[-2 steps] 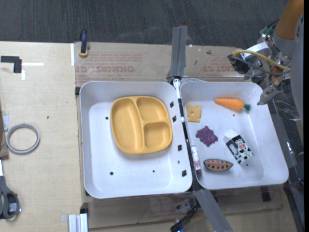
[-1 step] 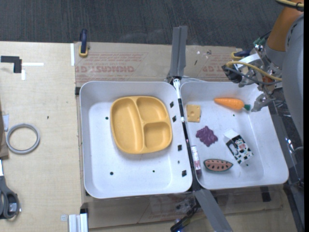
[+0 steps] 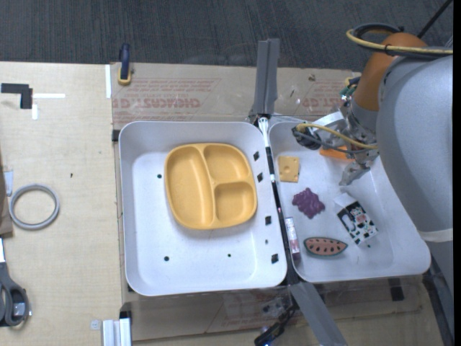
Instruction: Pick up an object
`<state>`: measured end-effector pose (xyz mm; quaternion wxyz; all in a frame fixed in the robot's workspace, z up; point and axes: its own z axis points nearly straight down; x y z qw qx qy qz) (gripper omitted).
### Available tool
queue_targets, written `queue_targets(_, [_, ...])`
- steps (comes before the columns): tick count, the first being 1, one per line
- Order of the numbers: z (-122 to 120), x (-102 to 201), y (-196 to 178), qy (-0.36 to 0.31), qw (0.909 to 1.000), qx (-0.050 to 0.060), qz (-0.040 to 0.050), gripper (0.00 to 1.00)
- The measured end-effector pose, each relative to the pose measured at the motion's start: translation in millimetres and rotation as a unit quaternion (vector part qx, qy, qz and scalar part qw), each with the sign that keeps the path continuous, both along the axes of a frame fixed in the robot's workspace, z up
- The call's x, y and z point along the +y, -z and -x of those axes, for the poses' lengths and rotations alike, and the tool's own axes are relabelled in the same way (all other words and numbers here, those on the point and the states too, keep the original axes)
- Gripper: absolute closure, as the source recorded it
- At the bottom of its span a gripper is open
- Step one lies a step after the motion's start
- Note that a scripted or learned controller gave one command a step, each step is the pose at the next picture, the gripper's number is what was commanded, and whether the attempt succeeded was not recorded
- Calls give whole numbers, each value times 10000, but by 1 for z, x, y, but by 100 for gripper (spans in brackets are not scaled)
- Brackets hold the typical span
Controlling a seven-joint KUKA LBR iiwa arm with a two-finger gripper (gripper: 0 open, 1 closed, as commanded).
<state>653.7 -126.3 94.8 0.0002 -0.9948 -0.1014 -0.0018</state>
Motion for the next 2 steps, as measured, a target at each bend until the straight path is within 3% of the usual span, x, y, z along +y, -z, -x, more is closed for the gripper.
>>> queue_targets(1, [40, -61, -69, -784, 9969, 49, 3, 0])
queue_targets(2, [5, -36, -5, -122, 9999, -31, 16, 0])
